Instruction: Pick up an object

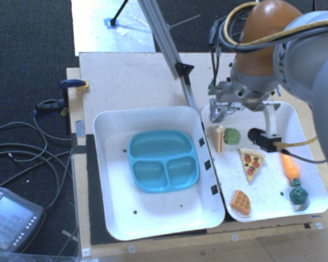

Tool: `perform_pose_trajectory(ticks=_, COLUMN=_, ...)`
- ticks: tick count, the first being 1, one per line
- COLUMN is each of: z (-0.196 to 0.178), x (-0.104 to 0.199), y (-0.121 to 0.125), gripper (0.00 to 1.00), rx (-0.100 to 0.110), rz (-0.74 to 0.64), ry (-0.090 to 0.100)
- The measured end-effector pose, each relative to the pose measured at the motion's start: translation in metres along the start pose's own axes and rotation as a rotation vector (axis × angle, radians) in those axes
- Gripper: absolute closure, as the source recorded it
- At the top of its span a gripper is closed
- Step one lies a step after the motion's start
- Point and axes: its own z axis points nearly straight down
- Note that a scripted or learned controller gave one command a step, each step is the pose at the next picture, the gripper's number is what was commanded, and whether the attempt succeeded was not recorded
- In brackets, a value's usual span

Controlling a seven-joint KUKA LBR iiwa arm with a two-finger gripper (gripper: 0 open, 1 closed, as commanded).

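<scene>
Several toys sit in the right bin [315, 193]; I'd take the sandwich wedge [218, 138], standing long-axis vertical in frame just below my gripper [217, 115]. Can't tell how the hand is set.

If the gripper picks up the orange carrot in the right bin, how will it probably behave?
The carrot looks like a moulded plastic toy, so probably stiff and light. Its rounded, tapered body may roll or slip sideways if pinched off-centre. It lies near the bin wall, which may limit finger room.
</scene>
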Motion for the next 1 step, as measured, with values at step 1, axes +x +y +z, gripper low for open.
perform_pose_trajectory(ticks=1, z=0.0037, x=0.0573, y=0.0235, gripper=1.00, rx=0.000, rz=-0.001, ry=0.001)
